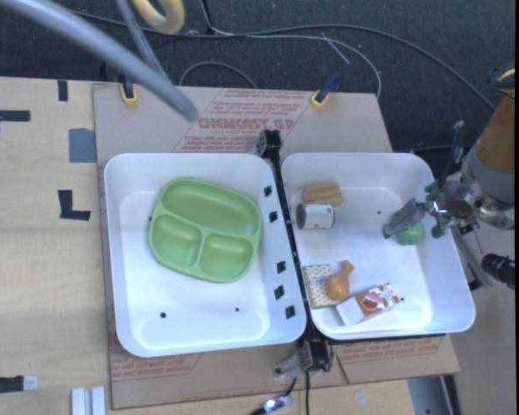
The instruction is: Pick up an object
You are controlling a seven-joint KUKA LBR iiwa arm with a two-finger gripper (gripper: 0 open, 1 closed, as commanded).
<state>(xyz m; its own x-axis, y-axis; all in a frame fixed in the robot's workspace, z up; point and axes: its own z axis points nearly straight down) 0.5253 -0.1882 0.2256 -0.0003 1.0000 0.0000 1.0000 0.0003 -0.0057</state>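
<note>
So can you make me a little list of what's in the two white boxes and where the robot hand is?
left bin: green divided plate
right bin: tan block, grey can, orange drumstick toy, small carton, green object
gripper: over right bin's right side, by the green object
holding anything: cannot tell

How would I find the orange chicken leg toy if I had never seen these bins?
Look in the right-hand white bin, the one without the green divided plate. Near its front left corner lies the small orange plastic drumstick, resting partly on a patterned card. It is the bin's only orange, club-shaped thing.
</note>
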